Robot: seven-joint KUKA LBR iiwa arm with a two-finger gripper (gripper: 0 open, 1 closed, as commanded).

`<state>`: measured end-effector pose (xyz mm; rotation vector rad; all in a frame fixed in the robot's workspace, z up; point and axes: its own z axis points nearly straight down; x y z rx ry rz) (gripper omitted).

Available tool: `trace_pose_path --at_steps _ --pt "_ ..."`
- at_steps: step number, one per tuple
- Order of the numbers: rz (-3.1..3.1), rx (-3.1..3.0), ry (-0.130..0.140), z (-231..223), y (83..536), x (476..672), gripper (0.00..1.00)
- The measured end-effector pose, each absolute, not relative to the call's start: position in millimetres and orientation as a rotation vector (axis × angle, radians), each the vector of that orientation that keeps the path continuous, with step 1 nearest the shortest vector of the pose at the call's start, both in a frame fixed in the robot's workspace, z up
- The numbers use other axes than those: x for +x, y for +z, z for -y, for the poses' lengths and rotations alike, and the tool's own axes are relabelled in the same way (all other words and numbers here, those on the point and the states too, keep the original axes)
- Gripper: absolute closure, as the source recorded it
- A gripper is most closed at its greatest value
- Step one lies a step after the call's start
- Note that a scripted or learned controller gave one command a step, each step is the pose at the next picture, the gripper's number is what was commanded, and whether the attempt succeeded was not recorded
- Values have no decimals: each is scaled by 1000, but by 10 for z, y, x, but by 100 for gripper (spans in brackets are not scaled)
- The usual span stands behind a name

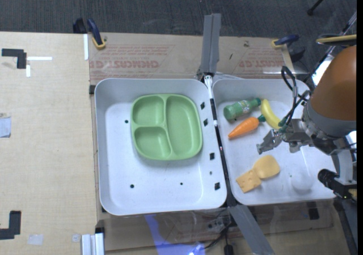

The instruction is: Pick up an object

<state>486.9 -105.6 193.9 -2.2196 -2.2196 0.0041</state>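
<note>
Four toy foods lie loose in the right white bin [317, 194], free for a grab. Nearest its front edge is the pale yellow cheese-like wedge [258, 173]. Above the bin's middle hangs the two-finger gripper [270, 143], tips parted, nothing between them. Beyond it lie the orange plastic carrot [244, 127], yellow banana [270, 115] and green bottle [240, 108], toward the back edge. A green divided plate [167, 126] sits mid left white bin [113, 191].

Bright even overhead light, soft faint shadows, mild glare on white bins [113, 191], slightly soft focus
</note>
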Motion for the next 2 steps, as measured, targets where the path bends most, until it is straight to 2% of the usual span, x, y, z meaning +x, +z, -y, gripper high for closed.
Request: trace_pose_path --at_steps 1,2 --pt "2232 -2208 2 1141 907 4767 0" --pt "2227 -2214 3 1158 1005 4770 100"
